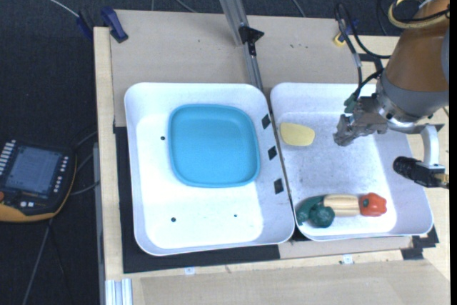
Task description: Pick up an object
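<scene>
Status: we log the pick as not yet made; nothing is lifted, every object lies on a bin floor.
Arm: grey body with the orange band enters from the right, wrist over the upper middle of the right bin [314, 100].
Jaws [345, 137]: pointed down and leftward above bare bin floor. We cannot tell how far apart they stand, the dark mechanism blurs into one mass. We see no object between them.
Nearest candidate: yellow piece [297, 134], flat near the right bin's upper left, just beside the divider, a little left of the jaws and apart from them.
Other candidates: green object [315, 213], tan cylinder [341, 206] and red object [372, 204], lined up along the right bin's lower edge, touching or nearly so; well apart from the jaws.
Left bin [143, 153]: holds a blue tray [214, 145], upright and centred; far from the arm.
Table [178, 46]: pale wood, both bins side by side on it.
Done so far: by our reading, approach over the right bin.
Left to do: descend onto a target, close, lift clear.
Judgement: we take the yellow piece as the likeliest target, given its nearness; early stage of the task.
</scene>
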